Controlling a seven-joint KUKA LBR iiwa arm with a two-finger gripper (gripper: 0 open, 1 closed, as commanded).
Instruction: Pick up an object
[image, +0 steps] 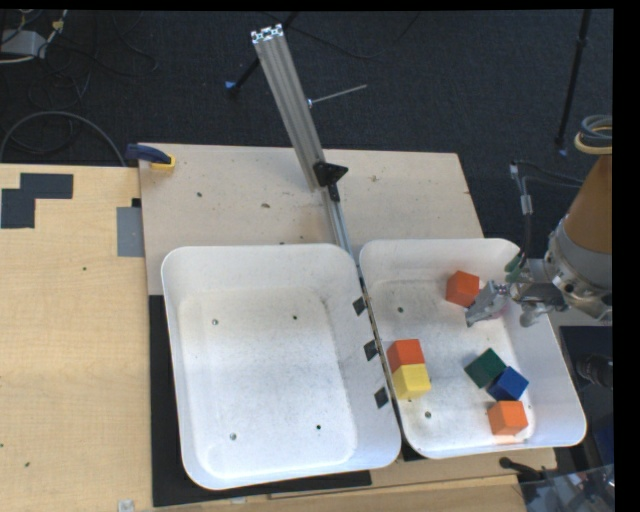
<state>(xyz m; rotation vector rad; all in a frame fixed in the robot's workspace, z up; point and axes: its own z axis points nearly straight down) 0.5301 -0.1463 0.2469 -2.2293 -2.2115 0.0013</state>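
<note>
**Ana:** The gripper (487, 303) hangs over the right bin (440, 255), just beside the orange cube (462, 288) at the bin's far side. Nothing sits between its fingers, and whether they are spread or closed cannot be told from this slanted view.

**Ben:** So the cube rests on the bin floor, apart from the other blocks?

**Ana:** Yes. The other blocks lie nearer the front: an orange cube stacked against a yellow cube (411, 380) by the divider, and a green block (485, 367) touching a blue block (510, 383), with another orange block (507, 417) just below them.

**Ben:** What could go wrong from here?

**Ana:** The likeliest fault, as a judgement, is a sideways miss. The fingertips look offset to the cube's right and slightly toward the front, so a straight descent may land a finger on the cube's edge or push it away instead of straddling it.

**Ben:** And the cube's angle?

**Ana:** It appears slightly turned relative to the bin walls. If the fingers close across its corners, it could twist and squirt free.

**Ben:** Any trouble from the bin?

**Ana:** The cube is near the far wall; a shove could pin it against the rim, where a finger has little room to get behind it.
</note>
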